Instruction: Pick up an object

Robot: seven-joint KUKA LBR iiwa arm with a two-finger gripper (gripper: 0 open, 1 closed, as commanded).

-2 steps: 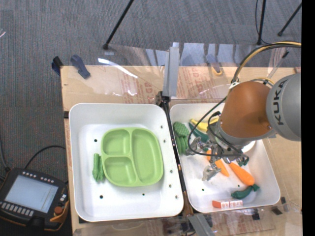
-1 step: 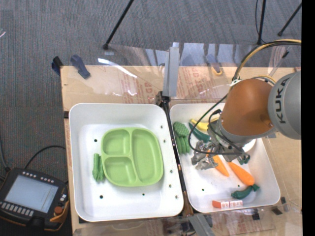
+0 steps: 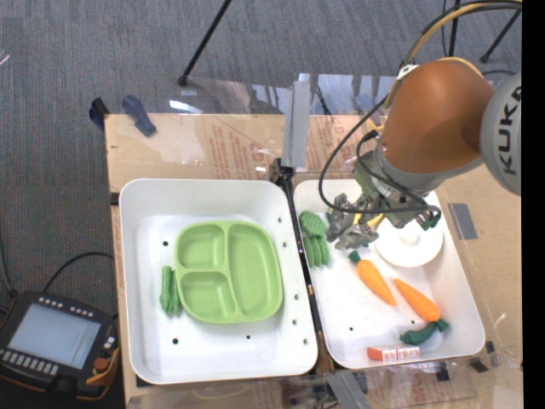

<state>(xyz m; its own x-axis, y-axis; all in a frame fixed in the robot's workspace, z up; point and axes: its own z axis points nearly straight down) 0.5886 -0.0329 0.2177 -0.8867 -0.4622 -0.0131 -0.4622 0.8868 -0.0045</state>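
My gripper point(image 3: 352, 228) hangs low over the upper middle of the right bin point(image 3: 464, 313), under the orange wrist band. Just left of it lie green ridged toy vegetables point(image 3: 314, 238) against the bin's left wall. A little below and to its right lies an orange carrot point(image 3: 375, 281), with a second carrot point(image 3: 418, 301) further right. A white round disc point(image 3: 412, 245) sits right of the gripper, and a small yellow piece point(image 3: 375, 220) shows beside it. I see nothing clearly held.
The left bin point(image 3: 140, 228) holds a light green divided plate point(image 3: 228, 272) and a green pea pod point(image 3: 169, 290). A red and white small box point(image 3: 393, 354) lies at the right bin's front edge. A teach pendant point(image 3: 53, 341) sits at the lower left.
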